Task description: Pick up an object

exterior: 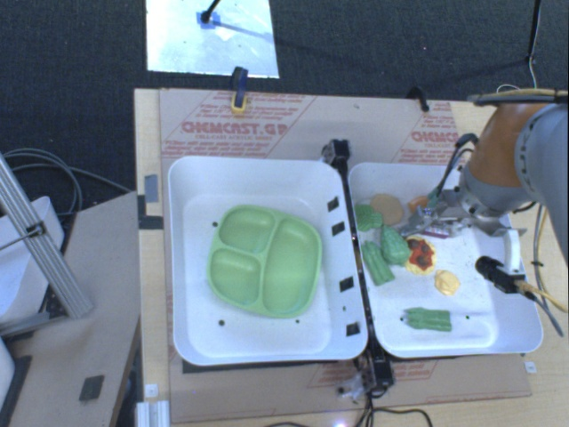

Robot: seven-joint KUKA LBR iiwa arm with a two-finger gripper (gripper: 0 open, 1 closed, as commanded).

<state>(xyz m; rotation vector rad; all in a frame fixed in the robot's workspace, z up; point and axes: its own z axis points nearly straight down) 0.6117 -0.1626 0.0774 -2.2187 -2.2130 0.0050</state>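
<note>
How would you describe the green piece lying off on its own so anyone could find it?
Look in the right bin, near its front edge. The green piece lies flat there, alone, apart from the clustered items by the divider and below the small yellow piece.

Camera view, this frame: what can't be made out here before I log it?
- Gripper: too small and cluttered to tell its finger state or whether it holds anything.
- Red and yellow item: too small to identify.
- Arm: cut off by the right edge above the orange band.
- Green divided tray in the left bin: contents of its compartments unclear from glare.
</note>
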